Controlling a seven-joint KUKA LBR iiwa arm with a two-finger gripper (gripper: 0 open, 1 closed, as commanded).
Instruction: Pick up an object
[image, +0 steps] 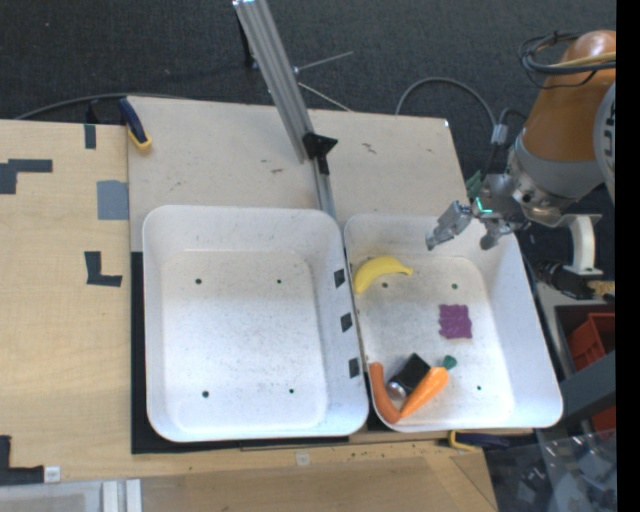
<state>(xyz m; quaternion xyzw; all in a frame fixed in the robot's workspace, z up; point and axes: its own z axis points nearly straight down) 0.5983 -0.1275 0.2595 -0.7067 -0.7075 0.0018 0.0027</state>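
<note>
Banana (381, 271), a small yellow toy by its look, lies near the far left corner of the right bin (530, 330), just beside the dividing wall. It seems light, stiff and smooth, best pinched across its curved middle. The gripper (468, 228) hangs over the bin's far edge, its fingers apart and holding nothing.

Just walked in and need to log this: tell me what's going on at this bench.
A grey and orange robot arm reaches in from the right, its gripper open above the far edge of the right bin, holding nothing. In that bin lie a banana, a purple piece, a carrot and a black block. Nothing has been picked up yet.
</note>
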